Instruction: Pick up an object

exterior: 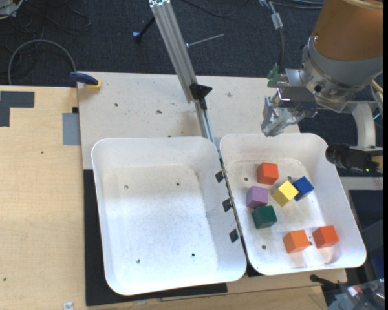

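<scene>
The gripper (271,129) (fingers too blurred to judge) hangs above the right bin's (349,202) far rim, beside the slanted aluminium rail (178,50).

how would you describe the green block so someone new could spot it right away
Look at the right bin, the one that holds the coloured blocks. Near the middle of its floor a purple block sits beside a yellow block; the green block lies just below the purple one, toward the bin's near edge. It is the only dark green block there, while its neighbours are purple, yellow, blue and orange.
</scene>
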Robot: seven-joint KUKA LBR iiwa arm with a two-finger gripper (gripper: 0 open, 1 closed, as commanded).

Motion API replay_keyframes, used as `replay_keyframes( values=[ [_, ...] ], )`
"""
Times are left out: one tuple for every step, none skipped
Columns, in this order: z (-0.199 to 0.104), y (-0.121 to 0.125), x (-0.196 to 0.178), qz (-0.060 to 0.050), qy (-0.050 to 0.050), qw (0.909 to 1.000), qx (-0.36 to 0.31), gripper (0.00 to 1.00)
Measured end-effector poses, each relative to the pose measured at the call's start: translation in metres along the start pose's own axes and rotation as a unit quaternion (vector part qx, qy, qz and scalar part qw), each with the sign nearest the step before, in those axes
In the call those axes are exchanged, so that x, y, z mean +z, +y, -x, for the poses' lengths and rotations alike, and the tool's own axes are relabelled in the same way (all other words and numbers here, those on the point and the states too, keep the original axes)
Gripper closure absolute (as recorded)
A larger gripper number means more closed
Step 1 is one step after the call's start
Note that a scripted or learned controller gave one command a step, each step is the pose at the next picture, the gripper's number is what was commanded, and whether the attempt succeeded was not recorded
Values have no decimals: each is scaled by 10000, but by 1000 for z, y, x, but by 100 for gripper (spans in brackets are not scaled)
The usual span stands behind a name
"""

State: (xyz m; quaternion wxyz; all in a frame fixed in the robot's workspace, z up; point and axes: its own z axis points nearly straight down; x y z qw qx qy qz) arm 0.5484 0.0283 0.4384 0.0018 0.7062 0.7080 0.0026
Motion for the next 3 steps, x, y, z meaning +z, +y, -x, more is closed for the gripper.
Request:
replay_keyframes(
  values=[
    [-2,-4,112,-83,-12,10000,8,100],
    [-12,-33,60,-21,-1,10000,3,100],
    [-34,-24,76,-57,-9,10000,0,100]
  ],
)
